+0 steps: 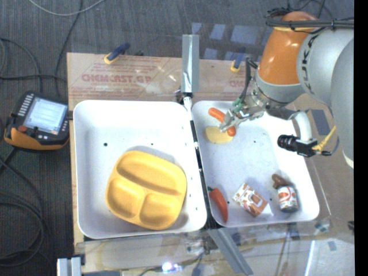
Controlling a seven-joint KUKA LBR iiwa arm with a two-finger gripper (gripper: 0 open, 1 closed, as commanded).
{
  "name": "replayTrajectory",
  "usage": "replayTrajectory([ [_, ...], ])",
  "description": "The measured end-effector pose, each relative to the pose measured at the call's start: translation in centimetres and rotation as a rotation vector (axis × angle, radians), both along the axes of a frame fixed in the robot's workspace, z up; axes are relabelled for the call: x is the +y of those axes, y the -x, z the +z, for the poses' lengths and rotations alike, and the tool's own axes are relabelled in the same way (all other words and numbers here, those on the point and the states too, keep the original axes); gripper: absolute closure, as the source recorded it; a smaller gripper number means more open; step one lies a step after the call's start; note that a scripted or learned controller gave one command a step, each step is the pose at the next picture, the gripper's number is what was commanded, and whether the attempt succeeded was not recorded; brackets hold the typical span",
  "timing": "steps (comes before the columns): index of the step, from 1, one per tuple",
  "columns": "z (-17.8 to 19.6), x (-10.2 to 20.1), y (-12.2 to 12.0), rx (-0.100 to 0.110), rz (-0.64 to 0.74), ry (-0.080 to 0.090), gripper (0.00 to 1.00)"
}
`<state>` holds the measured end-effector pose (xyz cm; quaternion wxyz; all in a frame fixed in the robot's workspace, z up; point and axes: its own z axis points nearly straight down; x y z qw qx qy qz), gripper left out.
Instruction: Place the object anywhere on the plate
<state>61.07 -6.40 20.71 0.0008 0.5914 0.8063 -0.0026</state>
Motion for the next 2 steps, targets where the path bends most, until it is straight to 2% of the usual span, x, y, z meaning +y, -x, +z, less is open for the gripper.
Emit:
replayTrajectory([
  [1, -2.5, 9.4, 8.8, 0.003, 0.034, -0.005, 1.0],
  [2, -2.4, 14.5, 10.1, 0.002, 0.013, -0.005, 1.0],
])
